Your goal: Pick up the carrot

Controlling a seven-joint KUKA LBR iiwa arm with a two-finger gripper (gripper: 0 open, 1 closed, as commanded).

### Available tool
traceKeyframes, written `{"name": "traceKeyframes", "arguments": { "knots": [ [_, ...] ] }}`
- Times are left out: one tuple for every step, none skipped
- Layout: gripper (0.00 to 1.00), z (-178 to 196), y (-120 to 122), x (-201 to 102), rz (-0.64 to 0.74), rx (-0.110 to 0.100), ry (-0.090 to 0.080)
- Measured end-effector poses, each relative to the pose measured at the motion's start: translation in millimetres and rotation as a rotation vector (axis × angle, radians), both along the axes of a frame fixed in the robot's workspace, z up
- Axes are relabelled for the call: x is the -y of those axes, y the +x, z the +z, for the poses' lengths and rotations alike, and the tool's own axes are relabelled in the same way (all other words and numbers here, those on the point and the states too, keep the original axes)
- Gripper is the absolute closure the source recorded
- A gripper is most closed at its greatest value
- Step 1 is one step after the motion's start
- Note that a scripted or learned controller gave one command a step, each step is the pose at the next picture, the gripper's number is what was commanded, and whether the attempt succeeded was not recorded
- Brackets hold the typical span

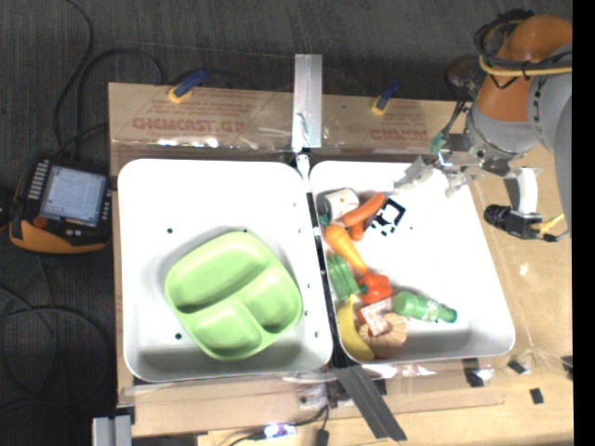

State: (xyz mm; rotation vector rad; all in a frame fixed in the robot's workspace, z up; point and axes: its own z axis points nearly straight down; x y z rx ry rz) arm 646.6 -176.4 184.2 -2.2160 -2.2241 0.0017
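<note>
So the bench [139,110] here is a tan board with red lettering printed across the back strip, some clear plastic sheeting laid over that strip, and two clamps holding it down, a blue and yellow one [187,85] on the left and a smaller one [385,99] on the right. Around it the floor is dark grey carpet with black cables snaking all over. There's a teach pendant [63,204] with a lit screen sitting off the bench's left edge.

Two white bins sit side by side with a metal rail [308,100] running up from the seam between them. The left bin [149,193] has a lime green divided tray [234,293] in it, tilted a bit. The right bin [465,277] has a pile of toy food bunched against its left wall. The carrot [359,214] lies near the top of that pile, slanting up to the right, just beside a small white cup thing [337,200]. Below it there's another orange piece [342,244], a green bottle [424,308], and a yellow banana [352,336] at the bottom.

The gripper [444,167] hangs over the far right corner of the right bin, well apart from the carrot, with nothing in it. The claw's state I can't tell from this angle
</note>
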Motion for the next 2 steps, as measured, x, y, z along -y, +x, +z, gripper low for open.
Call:
{"name": "traceKeyframes", "arguments": {
  "knots": [
    [0.0, -38.1, -35.6, -67.0, 0.152, -0.001, 0.0],
    [0.0, -1.5, -97.1, -129.2, 0.136, -0.002, 0.0]
  ]
}}
